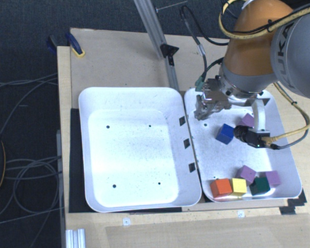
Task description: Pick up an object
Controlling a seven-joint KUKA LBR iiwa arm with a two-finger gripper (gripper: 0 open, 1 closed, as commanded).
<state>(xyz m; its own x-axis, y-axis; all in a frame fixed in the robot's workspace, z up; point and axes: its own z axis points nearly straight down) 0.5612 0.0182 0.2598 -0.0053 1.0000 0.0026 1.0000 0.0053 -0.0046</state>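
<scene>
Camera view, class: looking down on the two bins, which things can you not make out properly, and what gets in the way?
- Gripper: blurred, so whether it is open or shut cannot be told.
- Purple block: partly covered by the arm's wrist fittings.
- Dark green block: partly hidden behind neighbouring blocks.
- Arm: cut off by the right edge.

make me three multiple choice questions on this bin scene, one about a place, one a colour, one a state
1. Where is the blue block?
A. left bin
B. right bin
C. on the bench

2. Which colour sits between the orange block and the green block?
A. yellow
B. red
C. white

3. The blue block is:
A. lying on the bin floor
B. stacked on another block
C. lifted clear of the bin

Answers: 1 B, it lies in the right bin near the gripper. 2 A, the yellow block sits between them. 3 A, it rests alone on the white floor.
</scene>
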